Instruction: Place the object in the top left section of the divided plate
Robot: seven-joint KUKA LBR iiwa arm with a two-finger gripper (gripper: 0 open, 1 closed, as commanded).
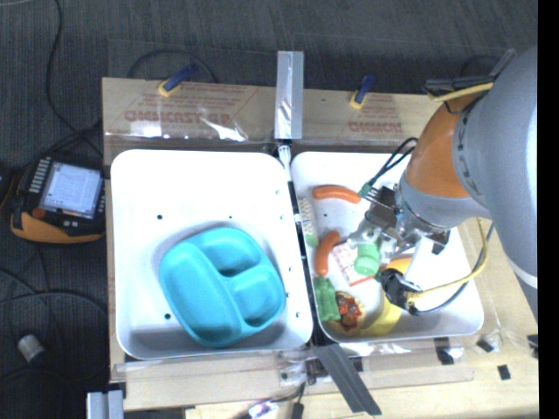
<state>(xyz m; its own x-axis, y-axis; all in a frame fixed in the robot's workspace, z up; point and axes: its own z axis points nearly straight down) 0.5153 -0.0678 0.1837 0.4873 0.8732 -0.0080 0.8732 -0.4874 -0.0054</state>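
The arm is reaching in from the right and hanging its claw [382, 250] low over the pile of toy food in the right bin [454, 321]. Whether the claw is spread or pressed together cannot be told, since the wrist is hiding its tips. Beneath and around it are lying a pale packet with red marks [348, 258], a green piece [368, 257], an orange sausage [336, 194] farther back, a second orange sausage [324, 252] by the bin's left wall, a green leafy piece [325, 301] and a banana [384, 321] at the near edge. Which one is the object to move cannot be told; nothing is visibly being held.

The blue divided plate [188, 308] is sitting in the left bin [140, 173], turned at an angle, its sections bare.

Judging from this, the step in hand is the pick. To do it well, the claw should be settling on one piece standing clear of its neighbours, closing across its narrow side, lifting straight up over the wall between the bins, then lowering into the plate's far left section before letting go
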